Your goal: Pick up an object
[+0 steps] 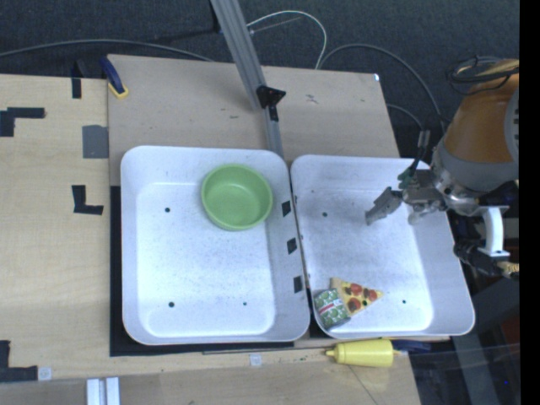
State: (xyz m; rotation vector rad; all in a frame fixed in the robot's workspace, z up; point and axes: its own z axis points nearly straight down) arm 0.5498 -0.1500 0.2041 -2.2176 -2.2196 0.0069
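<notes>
Hand poised above the right bin, nothing in it

The hand (395,207) hangs with its fingers apart and unloaded; the pizza slice (358,294) lies below and slightly left of it, beside a green packet (331,307), both reachable.

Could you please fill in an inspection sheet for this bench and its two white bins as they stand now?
Surface: wooden bench bearing a left white bin and a right white bin, side by side.
Job's things: round green plastic bowl in the left bin; pizza-slice toy and small green packet in the right bin's near left corner.
Clutter: yellow bottle on the bench in front of the right bin.
Grippers: gripper over the right bin, holding nothing.
Cables: thin cables behind the bins.
Surroundings: dark floor; slanted grey pole.
</notes>
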